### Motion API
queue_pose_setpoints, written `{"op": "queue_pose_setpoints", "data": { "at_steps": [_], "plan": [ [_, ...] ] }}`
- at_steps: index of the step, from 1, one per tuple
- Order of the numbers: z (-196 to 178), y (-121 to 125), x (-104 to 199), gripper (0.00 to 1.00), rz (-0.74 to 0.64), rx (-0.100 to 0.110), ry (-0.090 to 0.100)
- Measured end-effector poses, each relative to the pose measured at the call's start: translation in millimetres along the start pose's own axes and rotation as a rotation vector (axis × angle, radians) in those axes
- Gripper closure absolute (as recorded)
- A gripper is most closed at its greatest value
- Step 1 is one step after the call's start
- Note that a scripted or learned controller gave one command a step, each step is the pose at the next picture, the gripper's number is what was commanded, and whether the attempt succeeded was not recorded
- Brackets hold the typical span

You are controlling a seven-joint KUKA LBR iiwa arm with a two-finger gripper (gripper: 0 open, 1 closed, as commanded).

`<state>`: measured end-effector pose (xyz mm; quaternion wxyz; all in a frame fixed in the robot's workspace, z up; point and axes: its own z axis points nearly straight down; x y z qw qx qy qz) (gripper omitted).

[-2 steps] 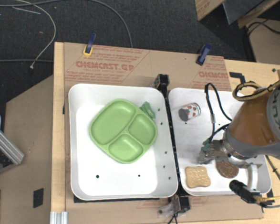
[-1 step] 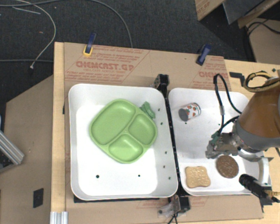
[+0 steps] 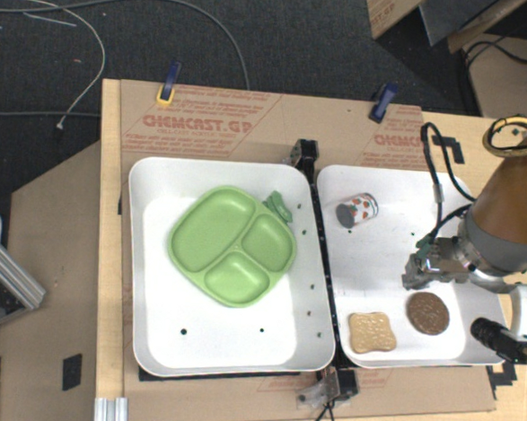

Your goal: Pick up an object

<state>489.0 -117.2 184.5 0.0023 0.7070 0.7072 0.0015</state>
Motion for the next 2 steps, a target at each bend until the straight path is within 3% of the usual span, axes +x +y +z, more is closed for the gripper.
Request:
{"op": "queue_pose_setpoints", "data": {
  "at_steps": [1,2],
  "plan": [
    [-18.4,1.0,0.1,1.0,-0.001,0.003,0.001],
    [-27.3,18.2,58.9,1.0,-0.006,0.004,0.003]
  ]
}}
